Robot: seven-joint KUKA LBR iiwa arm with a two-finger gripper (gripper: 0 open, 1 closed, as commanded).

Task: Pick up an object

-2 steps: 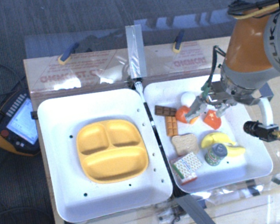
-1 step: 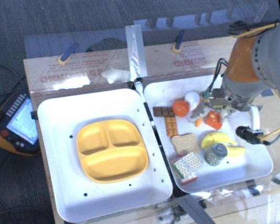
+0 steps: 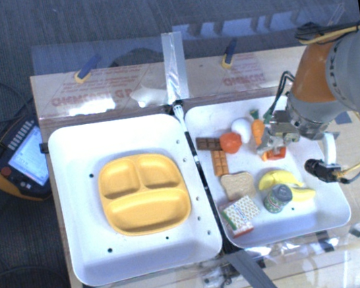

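Camera view | fingers state unclear, over red item | carrot, banana near

The right bin is packed with toy food and little room between, while the left bin has room around the yellow tray.

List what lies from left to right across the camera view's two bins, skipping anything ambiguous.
Yellow divided plate → chocolate bar → tomato → carrot → gripper
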